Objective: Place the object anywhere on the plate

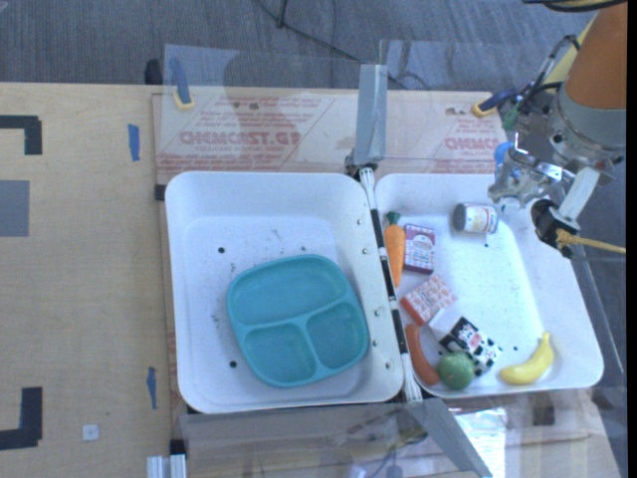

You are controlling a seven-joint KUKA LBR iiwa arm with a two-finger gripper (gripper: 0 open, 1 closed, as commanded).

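Note:
A teal divided plate (299, 319) lies in the left bin (199, 217) with nothing on it. The right bin (557, 297) holds a small silver can (476, 218) on its side, a carrot (395, 249), a red box (419, 248), a red-and-white packet (429, 298), a black-and-white carton (468, 342), a green round fruit (457, 369), an orange-red sausage-like piece (420, 355) and a banana (528, 362). My gripper (506, 189) hangs over the far right corner of the right bin, just right of and above the can. Nothing shows in it.
A grey divider post (371, 118) rises behind the seam between the bins. Clear panels stand along the back. The two bins' inner walls meet in a ridge (378, 267) beside the carrot. Cables (582, 242) trail from the wrist over the right rim.

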